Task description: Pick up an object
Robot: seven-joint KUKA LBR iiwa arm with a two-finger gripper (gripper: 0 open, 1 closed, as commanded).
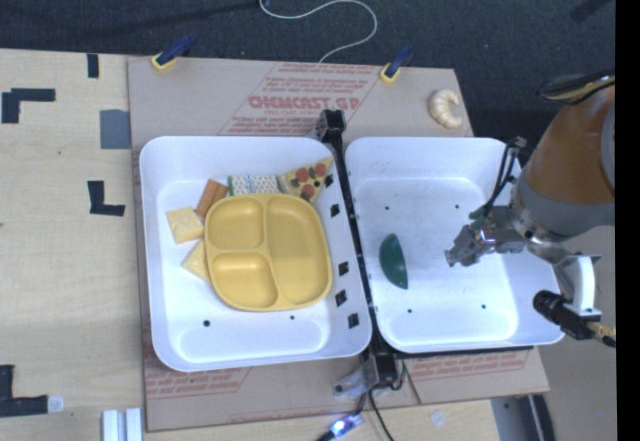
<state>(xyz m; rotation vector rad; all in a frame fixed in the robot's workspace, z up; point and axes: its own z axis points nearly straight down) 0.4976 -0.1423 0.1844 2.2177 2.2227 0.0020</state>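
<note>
A dark green leaf-shaped object [393, 260] lies in the right bin [440, 169], near its left wall. My gripper [462, 251] hangs over the same bin, to the right of the green object and apart from it, pointing left. The left bin [165, 229] holds a yellow divided plate [268, 251] with several small food-like pieces around it: tan crackers [185, 225], a brownish piece [210, 196] and a colourful slice [305, 176].
A tan croissant-like object [446, 108] lies on the cardboard outside the bins at the back right. A black divider with clips [345, 229] runs between the bins. A white cable [320, 14] loops behind. The arm's orange band [575, 159] stands over the right bin's right edge.
</note>
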